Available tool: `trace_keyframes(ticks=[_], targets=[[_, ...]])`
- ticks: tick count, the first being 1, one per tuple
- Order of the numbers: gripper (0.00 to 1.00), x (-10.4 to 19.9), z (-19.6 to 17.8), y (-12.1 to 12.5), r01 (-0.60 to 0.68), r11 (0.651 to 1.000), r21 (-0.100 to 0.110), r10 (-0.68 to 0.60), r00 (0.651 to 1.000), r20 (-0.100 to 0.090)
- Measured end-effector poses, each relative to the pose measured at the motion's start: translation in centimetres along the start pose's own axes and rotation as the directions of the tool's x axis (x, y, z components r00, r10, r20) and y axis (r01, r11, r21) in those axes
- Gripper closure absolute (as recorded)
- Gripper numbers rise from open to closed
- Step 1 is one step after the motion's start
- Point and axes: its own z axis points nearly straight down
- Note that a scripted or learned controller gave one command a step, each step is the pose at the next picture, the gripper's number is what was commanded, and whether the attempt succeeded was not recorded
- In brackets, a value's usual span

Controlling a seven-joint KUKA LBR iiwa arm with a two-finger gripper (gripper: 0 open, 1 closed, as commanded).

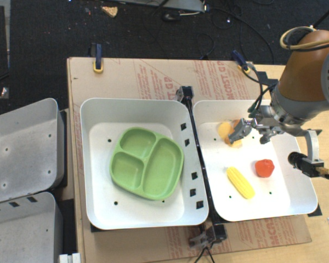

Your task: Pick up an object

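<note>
Your arm [304,75] reaches in from the counter's right edge, grey with an orange band, and its pincer [240,131] sits low in the right bin [301,201], toward that bin's far left corner. The pincer's dark tips are right against a small yellow-orange object [226,129], overlapping its right side; you cannot tell from this slant whether the object lies between them or just beside them, nor how wide they stand.

In the same bin you have a yellow corn cob [240,182] lying at a slant toward the near edge, and a red object [265,168] just to its right, the two apart. Both lie well apart from the pincer.

The left bin [93,163] holds a green divided plate [147,163] with three compartments, lying flat near that bin's middle and turned at an angle.

The two bins rest side by side on a brown board [153,75] on the counter, touching along a dark middle strip, with clamps [98,57] at the board's far edge
</note>
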Motion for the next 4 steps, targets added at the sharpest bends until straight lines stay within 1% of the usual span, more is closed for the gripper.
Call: trace_keyframes(ticks=[1, 2, 3, 4], targets=[[0.0, 0.0, -0.7, 0.3, 0.002, 1.0, -0.013, -0.002, 1.0, 0.001], [0.0, -0.1, 5.5, -0.4, -0.001, 1.0, -0.008, 0.001, 1.0, 0.001], [0.0, 0.1, 10.3, -1.3, -0.001, 1.0, -0.009, 0.001, 1.0, 0.001], [0.0, 0.2, 13.0, -1.3, 0.0, 1.0, -0.011, 0.0, 1.0, 0.001]])
